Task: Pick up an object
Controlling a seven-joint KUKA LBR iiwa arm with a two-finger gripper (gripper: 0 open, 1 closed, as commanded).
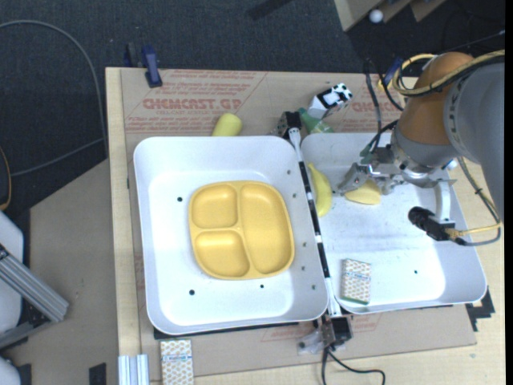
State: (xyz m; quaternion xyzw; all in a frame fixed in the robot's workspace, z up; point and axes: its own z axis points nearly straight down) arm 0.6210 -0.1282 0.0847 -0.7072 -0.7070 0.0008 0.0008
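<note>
Yellow, smooth and likely light, the small wedge-shaped piece (365, 195) lies in the right bin (417, 251); the gripper (370, 176) straddles it with fingers spread, grasping nothing yet; its rounded flanks suit a pinch.

Robotics laboratory test bench. A grey industrial arm (473, 111) with an orange band works over two shallow white bins (160, 295) fixed side by side on a cardboard-lined bench (192, 91). Loose cables (56, 46) trail across dark carpet (64, 6), and aluminium framing (28, 287) stands far to the left of the gripper (370, 179).
</note>
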